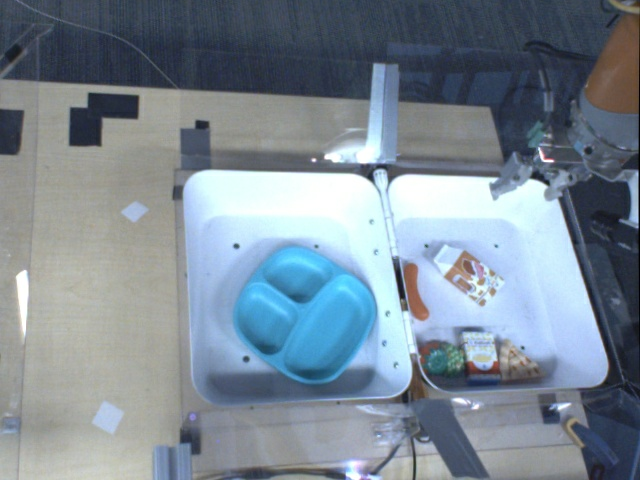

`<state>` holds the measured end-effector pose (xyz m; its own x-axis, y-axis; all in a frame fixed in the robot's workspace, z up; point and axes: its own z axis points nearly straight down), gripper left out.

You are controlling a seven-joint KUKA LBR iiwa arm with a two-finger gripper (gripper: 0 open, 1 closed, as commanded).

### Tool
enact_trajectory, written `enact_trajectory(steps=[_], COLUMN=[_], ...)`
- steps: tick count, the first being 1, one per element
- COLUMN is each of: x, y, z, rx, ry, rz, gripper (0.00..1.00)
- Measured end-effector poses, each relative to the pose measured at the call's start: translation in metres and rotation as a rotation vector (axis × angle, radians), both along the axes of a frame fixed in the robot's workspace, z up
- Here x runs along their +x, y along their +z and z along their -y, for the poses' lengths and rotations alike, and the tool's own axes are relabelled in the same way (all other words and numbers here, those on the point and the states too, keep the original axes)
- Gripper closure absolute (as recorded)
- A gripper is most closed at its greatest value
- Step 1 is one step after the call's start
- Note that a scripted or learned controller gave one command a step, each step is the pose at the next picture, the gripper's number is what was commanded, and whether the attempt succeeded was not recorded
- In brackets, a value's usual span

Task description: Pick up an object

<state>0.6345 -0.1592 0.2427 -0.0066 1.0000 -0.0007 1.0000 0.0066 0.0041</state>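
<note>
along the near wall of your right bin (580, 298) sit a green item (441, 358), a small carton (480, 354) and a tan packet (518, 363) in a row, well below the jaws; your gripper (530, 178) hangs over that bin's far rim with its fingers spread and nothing between them; a slanted snack box (468, 274) lies below and left of the jaws, an orange sausage-shaped piece (415, 292) further left by the dividing wall; far left of the jaws, a blue divided plate (305, 313) rests in the left bin (210, 268).
</note>
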Motion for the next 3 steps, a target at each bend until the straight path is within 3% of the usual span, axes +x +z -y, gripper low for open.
enact_trajectory(steps=[1,2,3], x=[-0.078,-0.028,-0.016], y=[-0.117,-0.133,-0.133], z=[0.009,-0.002,-0.034], rx=[-0.003,-0.011,-0.015], ry=[0.026,0.108,0.116], rz=[0.011,0.041,0.047], gripper=[0.00,0.00,0.00])
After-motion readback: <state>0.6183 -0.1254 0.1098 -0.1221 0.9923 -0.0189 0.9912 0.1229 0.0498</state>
